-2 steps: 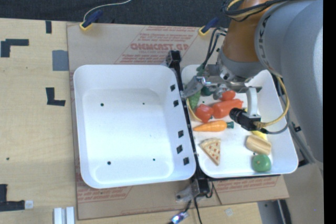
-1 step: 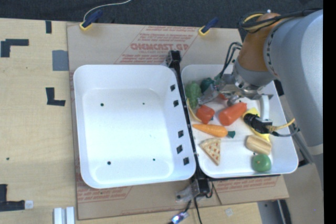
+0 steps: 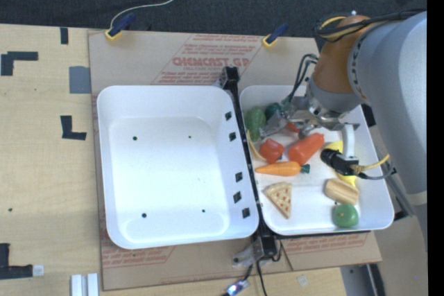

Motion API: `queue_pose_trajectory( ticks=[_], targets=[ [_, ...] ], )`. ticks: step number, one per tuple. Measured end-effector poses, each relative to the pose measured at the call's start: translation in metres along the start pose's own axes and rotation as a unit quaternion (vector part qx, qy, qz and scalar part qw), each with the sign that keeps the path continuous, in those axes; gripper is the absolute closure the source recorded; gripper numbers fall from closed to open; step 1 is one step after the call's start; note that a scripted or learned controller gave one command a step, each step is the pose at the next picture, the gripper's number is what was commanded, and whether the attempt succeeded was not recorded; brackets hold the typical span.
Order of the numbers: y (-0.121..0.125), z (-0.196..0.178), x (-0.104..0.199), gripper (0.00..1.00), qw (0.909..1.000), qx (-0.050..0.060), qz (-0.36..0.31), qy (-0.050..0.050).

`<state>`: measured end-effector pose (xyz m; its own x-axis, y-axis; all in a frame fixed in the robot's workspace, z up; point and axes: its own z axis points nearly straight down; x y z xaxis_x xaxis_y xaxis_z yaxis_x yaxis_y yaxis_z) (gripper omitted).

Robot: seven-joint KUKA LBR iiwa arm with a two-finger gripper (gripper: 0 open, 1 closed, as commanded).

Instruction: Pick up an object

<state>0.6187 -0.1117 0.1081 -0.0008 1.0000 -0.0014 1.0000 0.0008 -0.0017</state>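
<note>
My gripper [image 3: 286, 121] hangs low over the back of the right bin [image 3: 374, 208], reaching in from the right. It is just above several toy foods. A green vegetable [image 3: 254, 120] lies to its left by the bin wall. A red tomato [image 3: 271, 149] and an orange-red pepper [image 3: 306, 147] lie just in front of it. A small teal piece [image 3: 274, 109] sits right beside it. I see nothing lifted off the bin floor.
Further forward in the right bin lie a carrot [image 3: 279, 168], a pizza slice [image 3: 280, 198], a bread roll [image 3: 342, 190] and a green ball [image 3: 345, 216]. A yellow piece [image 3: 336, 147] peeks out under the wrist. The left bin [image 3: 111, 149] stands beside it.
</note>
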Motion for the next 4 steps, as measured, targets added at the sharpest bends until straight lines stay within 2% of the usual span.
queue_pose_trajectory(
  ticks=[1,2,3,4],
  targets=[
    [0.032,0.031,-0.020,0.00,0.9997,0.023,0.004,0.005],
    [0.033,0.019,-0.020,1.00,0.9998,0.018,0.002,0.001],
    [0.036,0.026,-0.027,1.00,0.9999,0.013,-0.001,0.004],
    [0.042,0.029,-0.057,1.00,0.9997,0.022,-0.002,0.010]
  ],
)
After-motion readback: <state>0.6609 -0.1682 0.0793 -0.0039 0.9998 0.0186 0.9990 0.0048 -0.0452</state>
